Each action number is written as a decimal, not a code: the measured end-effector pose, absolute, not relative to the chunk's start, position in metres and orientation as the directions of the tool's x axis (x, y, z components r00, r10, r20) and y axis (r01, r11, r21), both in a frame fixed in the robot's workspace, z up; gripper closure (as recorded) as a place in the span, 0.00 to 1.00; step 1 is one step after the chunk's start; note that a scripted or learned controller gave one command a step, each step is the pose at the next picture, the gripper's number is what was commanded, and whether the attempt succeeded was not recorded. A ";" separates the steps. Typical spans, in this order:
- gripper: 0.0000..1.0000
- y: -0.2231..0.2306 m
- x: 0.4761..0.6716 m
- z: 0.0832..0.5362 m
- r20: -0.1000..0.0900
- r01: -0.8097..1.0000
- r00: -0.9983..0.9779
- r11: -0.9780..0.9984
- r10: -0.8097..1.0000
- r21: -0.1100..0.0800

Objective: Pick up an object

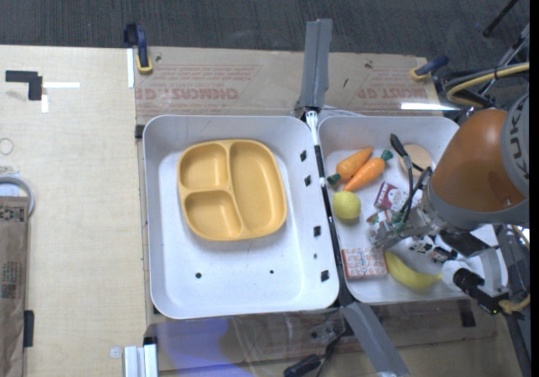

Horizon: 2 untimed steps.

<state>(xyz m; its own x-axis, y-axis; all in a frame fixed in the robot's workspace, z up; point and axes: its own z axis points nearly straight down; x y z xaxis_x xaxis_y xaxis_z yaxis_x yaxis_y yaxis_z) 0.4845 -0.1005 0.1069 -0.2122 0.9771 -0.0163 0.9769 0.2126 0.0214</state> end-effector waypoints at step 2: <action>1.00 0.033 0.477 0.191 0.001 0.914 -0.406 0.406 0.914 -0.004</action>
